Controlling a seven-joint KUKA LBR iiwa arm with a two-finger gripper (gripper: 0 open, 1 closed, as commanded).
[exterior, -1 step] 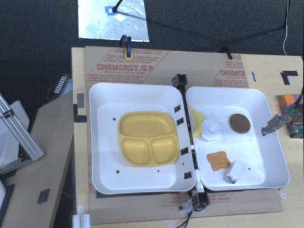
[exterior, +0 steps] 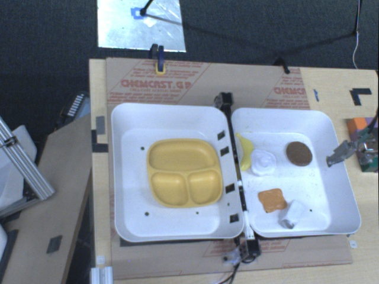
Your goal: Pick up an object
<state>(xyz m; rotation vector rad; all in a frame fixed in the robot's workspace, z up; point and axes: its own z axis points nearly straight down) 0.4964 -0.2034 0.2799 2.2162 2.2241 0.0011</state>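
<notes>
the gripper [exterior: 342, 153] sits at the right rim of the right bin [exterior: 340, 185], reaching in from the right edge of the view; its grey metal tip hangs just over the bin's wall, tilted down toward the left; whether it stands wide or narrow cannot be told from this angle, and nothing shows between its tips.

the objects all lie in the right bin, to the left of the gripper and apart from it; nearest is a round brown disc [exterior: 299, 153], flat on the bin floor, at about the same height in the view as the gripper but with bare white floor between them; further left, a small white round cup [exterior: 263, 162] sits just beside a yellow piece [exterior: 245, 150] that lies against the bin's left wall; lower in the view, an orange square piece [exterior: 272, 200] lies flat, and just to its right a small white-grey object [exterior: 292, 214] rests tilted near the bin's front wall, below and left of the gripper.

the left bin [exterior: 127, 158] bears a yellow divided tray [exterior: 182, 172] with three compartments, set in its middle, well apart from the gripper; a black hinge strip [exterior: 233, 167] runs between the two bins.
</notes>
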